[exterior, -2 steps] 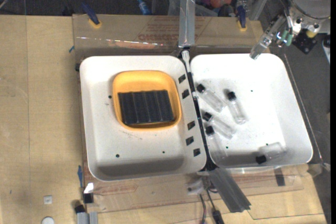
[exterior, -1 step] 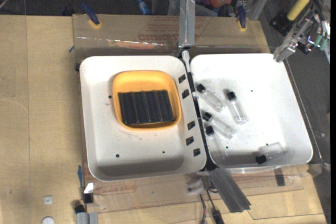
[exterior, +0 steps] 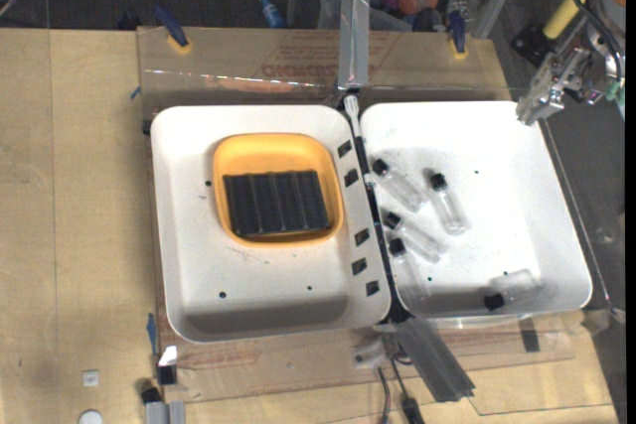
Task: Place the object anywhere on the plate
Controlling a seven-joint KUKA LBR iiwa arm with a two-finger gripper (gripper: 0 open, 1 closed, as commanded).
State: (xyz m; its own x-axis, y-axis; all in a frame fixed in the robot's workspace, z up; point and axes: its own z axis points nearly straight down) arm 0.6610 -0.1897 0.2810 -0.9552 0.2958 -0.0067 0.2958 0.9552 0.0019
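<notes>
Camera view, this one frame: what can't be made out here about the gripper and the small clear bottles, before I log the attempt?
- Gripper: small and blurred at the right bin's far corner; finger state unreadable.
- Clear bottles: transparent against the white bin, so outlines and exact count are uncertain; black caps are what reads.
- Bottle at the near rim: washed out against the bin wall.
- Dark ridged object on the orange plate: identity unclear.

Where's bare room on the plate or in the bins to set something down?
The yellow plate carries a dark ridged block; its free strip runs between block and back rim. The left bin is bare in front of the plate. Clear vials crowd the right bin near the divider; its back right is bare.
</notes>
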